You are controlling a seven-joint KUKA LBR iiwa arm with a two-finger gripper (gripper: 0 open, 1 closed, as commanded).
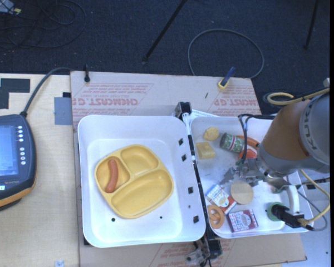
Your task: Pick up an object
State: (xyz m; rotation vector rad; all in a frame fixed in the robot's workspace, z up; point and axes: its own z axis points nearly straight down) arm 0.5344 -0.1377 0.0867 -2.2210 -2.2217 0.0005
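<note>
Objects crowd the right bin; a tan disc lies at six o'clock of the pincer, presumably its target. Pincer opening cannot be told; nothing visibly held.

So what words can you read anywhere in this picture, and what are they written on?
"CHEMCAST", red print seen upside down, on the cardboard sheet behind the left bin.
The same red print on the cardboard behind the right bin: only partly readable.
Small red packet, green-labelled jar, red and white packet: print too small.
Handheld screen: too blurred.
</note>
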